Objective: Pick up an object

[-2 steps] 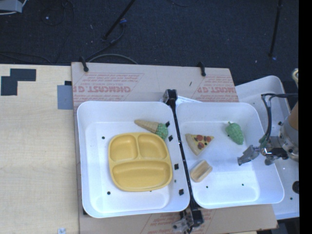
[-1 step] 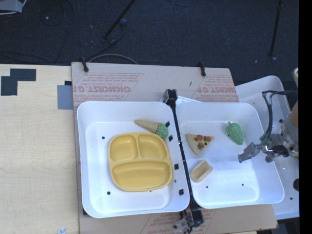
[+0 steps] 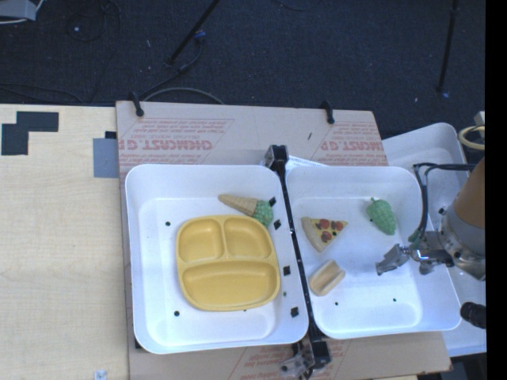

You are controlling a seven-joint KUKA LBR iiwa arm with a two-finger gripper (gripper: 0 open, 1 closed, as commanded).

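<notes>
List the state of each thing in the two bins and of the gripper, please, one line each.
yellow divided plate: flat in the left bin, nothing on it.
ice cream cone toy: lying beside the plate.
pizza slice toy: flat, right bin.
green toy: lying, right bin.
tan block: lying, right bin.
gripper: low over the right bin, holding nothing.

Bright, even overhead light — both white bins (image 3: 150,212) near washed out, faint glare on their rims. Shadows soft and short under the yellow divided plate (image 3: 228,261). Dark floor (image 3: 238,38) underexposed. Overall slightly soft — low resolution, mild grain.
</notes>
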